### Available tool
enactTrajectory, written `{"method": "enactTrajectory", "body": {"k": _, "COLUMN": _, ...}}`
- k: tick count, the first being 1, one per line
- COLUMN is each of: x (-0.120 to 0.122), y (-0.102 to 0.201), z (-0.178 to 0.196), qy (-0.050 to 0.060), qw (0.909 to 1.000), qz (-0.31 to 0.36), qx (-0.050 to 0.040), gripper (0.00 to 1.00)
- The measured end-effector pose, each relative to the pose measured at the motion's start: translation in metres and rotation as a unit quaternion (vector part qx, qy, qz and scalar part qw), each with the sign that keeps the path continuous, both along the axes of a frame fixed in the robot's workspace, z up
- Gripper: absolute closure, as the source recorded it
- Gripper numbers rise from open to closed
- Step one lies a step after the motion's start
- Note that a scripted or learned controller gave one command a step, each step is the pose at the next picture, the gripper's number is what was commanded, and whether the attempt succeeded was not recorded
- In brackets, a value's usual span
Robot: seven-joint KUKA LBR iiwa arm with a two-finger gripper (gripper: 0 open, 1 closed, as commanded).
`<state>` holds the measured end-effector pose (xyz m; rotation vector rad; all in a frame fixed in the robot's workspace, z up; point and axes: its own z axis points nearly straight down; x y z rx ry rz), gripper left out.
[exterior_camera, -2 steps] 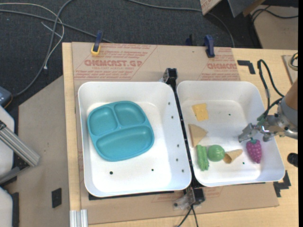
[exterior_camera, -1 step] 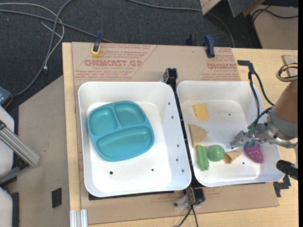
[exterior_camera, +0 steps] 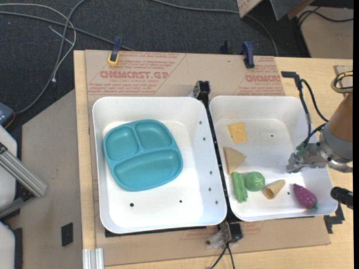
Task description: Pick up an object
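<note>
Purple grape bunch [exterior_camera: 304, 196] lies just below the hand [exterior_camera: 295, 165] (apart).

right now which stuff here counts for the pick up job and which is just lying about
For the job: pincer, purple toy, green toy, tan cone, tan wedge, yellow block, right bin.
Lying about: teal divided plate, left bin, clamps.

A dark carpet [exterior_camera: 168, 27] lies beyond the bench [exterior_camera: 314, 77], crossed by loose cables [exterior_camera: 67, 21]. A cardboard sheet [exterior_camera: 168, 74] is clamped on by two clamps [exterior_camera: 116, 50].
</note>
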<state>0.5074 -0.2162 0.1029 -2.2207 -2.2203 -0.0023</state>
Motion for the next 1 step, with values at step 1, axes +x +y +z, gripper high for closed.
{"method": "enactTrajectory", "body": {"k": 1, "x": -0.0066, "y": -0.0060, "z": 0.0488, "qy": -0.002, "qw": 1.0000, "qz": 0.000, "qx": -0.0023, "gripper": 1.00}}
